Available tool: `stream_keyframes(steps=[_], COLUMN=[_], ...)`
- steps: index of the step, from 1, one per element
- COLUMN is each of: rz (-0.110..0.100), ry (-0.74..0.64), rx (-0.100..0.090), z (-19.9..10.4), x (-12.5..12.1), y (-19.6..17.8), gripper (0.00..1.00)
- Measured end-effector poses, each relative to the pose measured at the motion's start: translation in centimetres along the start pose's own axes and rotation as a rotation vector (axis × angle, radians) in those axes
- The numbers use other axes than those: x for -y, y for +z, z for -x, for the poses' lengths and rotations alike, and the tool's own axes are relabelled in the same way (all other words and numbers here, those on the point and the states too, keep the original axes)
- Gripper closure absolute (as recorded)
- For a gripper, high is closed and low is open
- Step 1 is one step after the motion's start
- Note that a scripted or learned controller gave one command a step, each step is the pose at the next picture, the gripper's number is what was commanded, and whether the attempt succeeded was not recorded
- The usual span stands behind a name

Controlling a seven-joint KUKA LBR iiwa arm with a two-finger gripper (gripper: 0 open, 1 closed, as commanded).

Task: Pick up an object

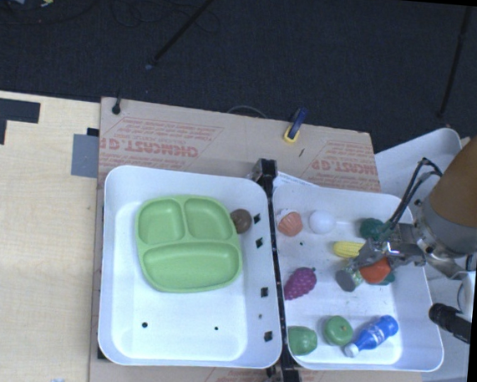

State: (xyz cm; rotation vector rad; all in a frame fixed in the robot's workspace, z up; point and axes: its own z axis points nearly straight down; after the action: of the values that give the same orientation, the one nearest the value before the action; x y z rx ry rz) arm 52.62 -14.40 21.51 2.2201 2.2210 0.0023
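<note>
My hand (371, 264) was low in the right bin (412, 350), whether clenched I could not tell, pressed among the orange-red piece (377, 273), grey piece (348, 279) and yellow corn (347, 249), so I judged it might nudge neighbours away and rise bare.

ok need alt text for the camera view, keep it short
A grey arm's two-finger gripper is down in the right white bin among small toy foods: yellow corn, purple grapes, a green apple and a blue bottle. The left white bin holds a green divided plate.
</note>
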Motion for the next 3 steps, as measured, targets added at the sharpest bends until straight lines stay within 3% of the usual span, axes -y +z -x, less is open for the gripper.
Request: stream_keyframes(steps=[1,3], rz=[-0.002,-0.007], ry=[0.000,-0.004], rx=[0.000,-0.003], z=[0.1,-10.7], x=[0.0,0.9], y=[-1.3,-1.6], gripper=[1.00,1.00])
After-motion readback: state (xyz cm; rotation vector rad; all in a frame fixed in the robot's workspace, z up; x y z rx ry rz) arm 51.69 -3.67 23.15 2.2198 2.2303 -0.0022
